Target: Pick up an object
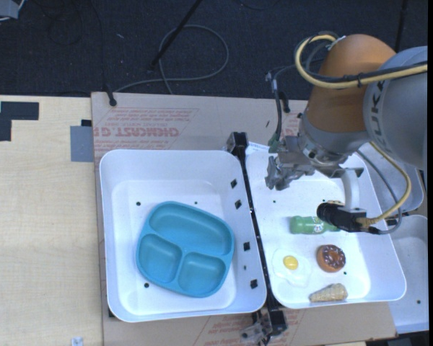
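Arm (390,85): grey rounded housing, smooth casing, dark lettering partly visible on the side near the orange section. Big glossy orange band (346,71) just above the wrist, dome-shaped on top. Yellow cable (310,67) loops over the orange part and runs along the grey housing; another yellowish cable curves down the lower side. Thin black cable (278,103) runs up from the wrist area. Wrist (325,139) is a grey metal flange, darker underneath. Gripper (278,175) is grey metal, blocky, with short dark-tipped fingers; detail there is too small to make out. A white bracket and a black cylindrical fitting (339,215) sit below the wrist.
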